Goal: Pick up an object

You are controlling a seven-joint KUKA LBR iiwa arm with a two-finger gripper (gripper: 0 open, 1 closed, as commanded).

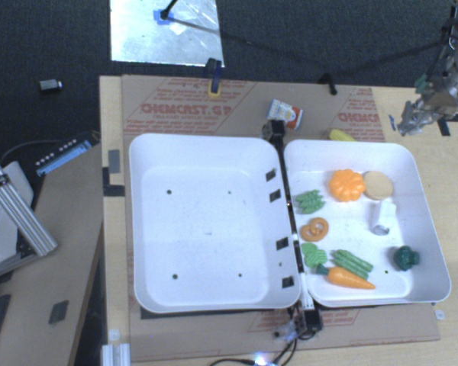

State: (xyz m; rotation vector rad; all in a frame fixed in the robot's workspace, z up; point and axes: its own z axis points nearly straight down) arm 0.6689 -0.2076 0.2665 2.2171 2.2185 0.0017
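The right bin [420, 175] holds several toy foods. An orange pumpkin [346, 185] lies beside a beige round bun [378, 184], with a white cylinder [380, 218] just below them. A pretzel [314, 229], a green leafy piece [309, 200], a small broccoli [314, 257], green pea pods [353, 262], a carrot [349, 278] and a dark green piece [404, 258] are spread through the bin. My gripper [414, 120] hangs above the bench beyond the right bin's far right corner, apart from all the objects.
The left bin [206, 219] sits next to the right one, joined by a black divider. A yellow banana [340, 136] and a small box [284, 113] lie on the cardboard behind the bins. A yellow-and-blue clamp [213, 78] stands at the back edge.
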